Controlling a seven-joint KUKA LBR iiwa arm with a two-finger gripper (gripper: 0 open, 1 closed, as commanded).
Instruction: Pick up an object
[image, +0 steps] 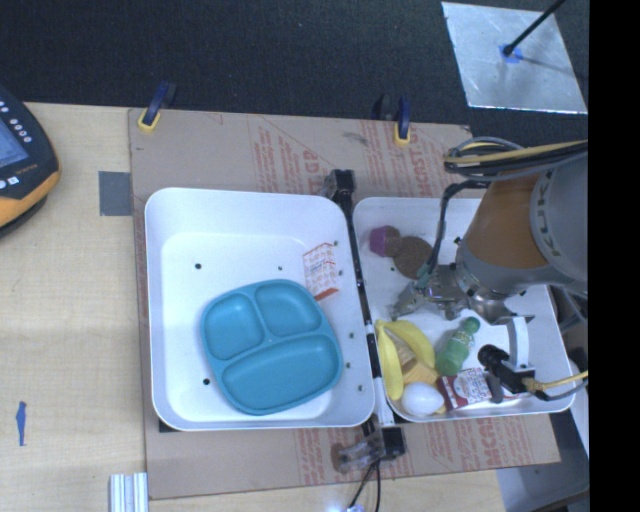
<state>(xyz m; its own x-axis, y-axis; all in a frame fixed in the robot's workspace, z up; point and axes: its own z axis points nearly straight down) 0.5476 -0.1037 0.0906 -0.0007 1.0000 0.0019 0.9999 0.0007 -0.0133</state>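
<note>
My end effector (432, 292) hangs low over the right-hand shallow white bin (556, 330), and I cannot tell how it is set, because the grey metal there blurs together under my wrist. Nothing shows caught in it.

The things I could pick up all lie in that right bin. The small green plastic bottle (456, 346) lies tilted just below and right of my end effector, close but apart from it. The yellow banana (404, 350) curves just left of the bottle, beside the bin's left wall. Below the banana sits a white egg-shaped object (422, 400), touching it, with a red and white flat packet (472, 388) just right of the egg. Above my end effector, toward the bin's far wall, rest a small purple round object (383, 239) and a brown disc-like object (411, 255) side by side.

The left-hand shallow white bin (175, 300) holds a blue plastic plate with three compartments (271, 346), and a small red and white carton (321, 271) just above the plate's right edge.

Both bins sit on a brown cardboard sheet (250, 160) on the desk (60, 350).
</note>
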